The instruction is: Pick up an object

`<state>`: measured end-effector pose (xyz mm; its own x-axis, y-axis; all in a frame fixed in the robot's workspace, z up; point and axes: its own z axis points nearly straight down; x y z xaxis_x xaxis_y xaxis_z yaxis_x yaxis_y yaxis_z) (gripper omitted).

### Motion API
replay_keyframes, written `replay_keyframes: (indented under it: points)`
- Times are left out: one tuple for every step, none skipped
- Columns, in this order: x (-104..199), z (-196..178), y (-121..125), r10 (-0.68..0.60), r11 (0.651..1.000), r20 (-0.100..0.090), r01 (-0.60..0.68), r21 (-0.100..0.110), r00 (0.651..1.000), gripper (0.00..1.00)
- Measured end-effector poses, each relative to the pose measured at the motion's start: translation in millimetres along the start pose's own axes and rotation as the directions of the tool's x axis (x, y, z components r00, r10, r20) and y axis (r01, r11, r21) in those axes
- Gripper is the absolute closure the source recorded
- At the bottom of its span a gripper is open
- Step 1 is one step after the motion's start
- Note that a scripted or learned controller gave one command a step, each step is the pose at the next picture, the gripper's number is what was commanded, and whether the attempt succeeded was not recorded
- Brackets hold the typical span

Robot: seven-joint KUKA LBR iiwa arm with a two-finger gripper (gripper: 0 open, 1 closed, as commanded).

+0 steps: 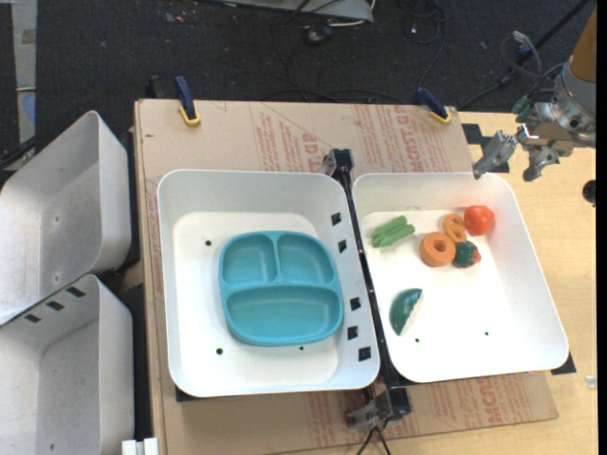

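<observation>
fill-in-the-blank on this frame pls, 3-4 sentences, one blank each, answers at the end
1. The blue divided plate lies in the ____ bin.
2. The gripper hangs open above the far-right corner of the right bin, holding ____.
3. The red toy lies in the right bin's far-right part, beside a small ____ ring.
4. The dark teal piece lies nearer the camera than the ____ bean pods.

Answers: left; nothing; orange; green
</observation>
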<state>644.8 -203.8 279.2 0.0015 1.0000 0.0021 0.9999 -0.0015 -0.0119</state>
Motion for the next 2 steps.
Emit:
replay_keyframes:
  points:
    - [0.9, -8.3, 2.0, -0.003, 1.0, 0.003, 0.003, -0.013, 1.0, 0.0]
    - [-1.7, 38.9, 10.1, -0.003, 1.0, 0.002, 0.003, -0.009, 1.0, 0.0]
